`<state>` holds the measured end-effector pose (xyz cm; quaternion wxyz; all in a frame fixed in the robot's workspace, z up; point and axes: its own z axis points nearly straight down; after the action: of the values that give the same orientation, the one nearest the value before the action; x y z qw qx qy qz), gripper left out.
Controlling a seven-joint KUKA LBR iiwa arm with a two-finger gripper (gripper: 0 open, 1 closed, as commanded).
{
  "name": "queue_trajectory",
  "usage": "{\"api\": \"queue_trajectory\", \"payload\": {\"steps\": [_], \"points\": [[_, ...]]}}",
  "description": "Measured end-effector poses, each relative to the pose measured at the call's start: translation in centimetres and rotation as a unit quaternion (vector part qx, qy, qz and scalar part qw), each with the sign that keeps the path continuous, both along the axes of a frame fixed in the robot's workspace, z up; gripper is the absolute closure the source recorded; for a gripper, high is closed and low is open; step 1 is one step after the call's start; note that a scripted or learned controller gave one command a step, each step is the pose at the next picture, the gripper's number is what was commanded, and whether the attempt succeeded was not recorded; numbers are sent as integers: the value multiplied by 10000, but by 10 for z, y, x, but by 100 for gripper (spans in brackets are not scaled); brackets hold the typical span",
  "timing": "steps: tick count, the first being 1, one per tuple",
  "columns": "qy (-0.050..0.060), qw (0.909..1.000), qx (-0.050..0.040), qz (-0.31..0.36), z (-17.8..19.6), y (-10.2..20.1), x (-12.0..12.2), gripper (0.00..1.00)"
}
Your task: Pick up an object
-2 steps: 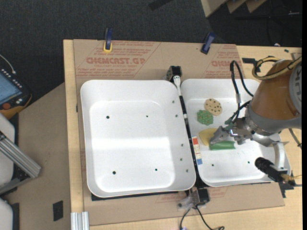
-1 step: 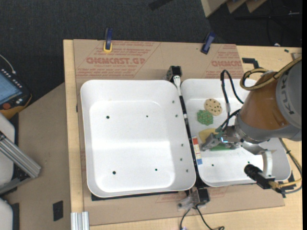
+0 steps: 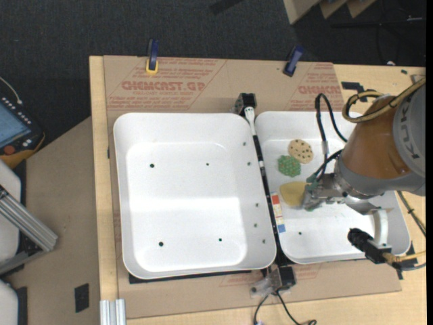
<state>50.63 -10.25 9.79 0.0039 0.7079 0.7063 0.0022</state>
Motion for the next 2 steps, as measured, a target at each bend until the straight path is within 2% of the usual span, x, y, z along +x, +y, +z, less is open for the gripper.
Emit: {"api": "queue_trajectory", "payload": {"steps": [1,2], "points": [[-22,10000,18,58,93,71,46,100],[25,10000,25,50,128,133,15,100]]}}
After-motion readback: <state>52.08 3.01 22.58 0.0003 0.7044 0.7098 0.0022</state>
